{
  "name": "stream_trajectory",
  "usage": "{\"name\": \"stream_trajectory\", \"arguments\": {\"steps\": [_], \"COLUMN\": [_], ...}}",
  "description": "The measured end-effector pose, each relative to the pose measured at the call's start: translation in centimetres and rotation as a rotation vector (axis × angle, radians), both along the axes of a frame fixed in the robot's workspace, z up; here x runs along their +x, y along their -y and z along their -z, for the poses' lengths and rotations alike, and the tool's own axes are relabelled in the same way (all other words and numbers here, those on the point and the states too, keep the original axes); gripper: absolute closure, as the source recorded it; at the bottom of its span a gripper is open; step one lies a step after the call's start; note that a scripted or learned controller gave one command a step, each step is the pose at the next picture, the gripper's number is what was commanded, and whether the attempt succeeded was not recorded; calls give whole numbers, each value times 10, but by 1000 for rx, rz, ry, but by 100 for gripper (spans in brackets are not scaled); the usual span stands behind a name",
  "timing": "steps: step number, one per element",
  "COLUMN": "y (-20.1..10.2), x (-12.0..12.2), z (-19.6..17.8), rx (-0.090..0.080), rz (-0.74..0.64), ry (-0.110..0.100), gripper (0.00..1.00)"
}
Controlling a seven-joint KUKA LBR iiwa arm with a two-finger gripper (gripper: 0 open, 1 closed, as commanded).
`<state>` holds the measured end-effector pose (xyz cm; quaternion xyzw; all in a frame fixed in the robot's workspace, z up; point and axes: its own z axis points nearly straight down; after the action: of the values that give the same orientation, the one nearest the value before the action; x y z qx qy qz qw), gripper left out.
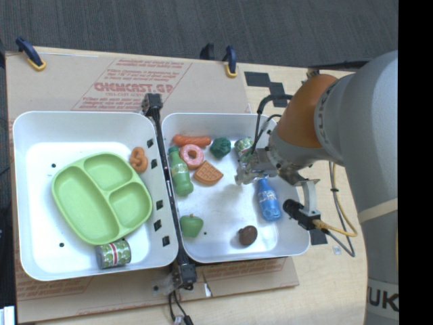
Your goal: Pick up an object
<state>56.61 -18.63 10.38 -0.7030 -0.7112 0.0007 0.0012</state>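
My gripper [246,170] hangs low in the right bin [223,252], near its right side. Just below and right of it lies a blue bottle [268,200]. A small green and white item [243,145] sits right above the gripper, partly covered by the wrist. To the left are a waffle piece [208,175], a pink donut [193,156], an orange carrot [191,141] and a dark green vegetable [220,147]. Nothing shows as held.
A green bottle [180,175], a green pepper [191,225] and a brown lump [247,235] also lie in the right bin. The left bin [27,202] holds a green divided plate [101,196], an orange pretzel [139,159] and a can [114,254].
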Motion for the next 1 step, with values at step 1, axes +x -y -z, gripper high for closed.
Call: {"name": "stream_trajectory", "arguments": {"steps": [1], "y": [18], "x": [-48], "z": [-115], "rx": [-2], "rz": [7], "ry": [4], "gripper": [100]}}
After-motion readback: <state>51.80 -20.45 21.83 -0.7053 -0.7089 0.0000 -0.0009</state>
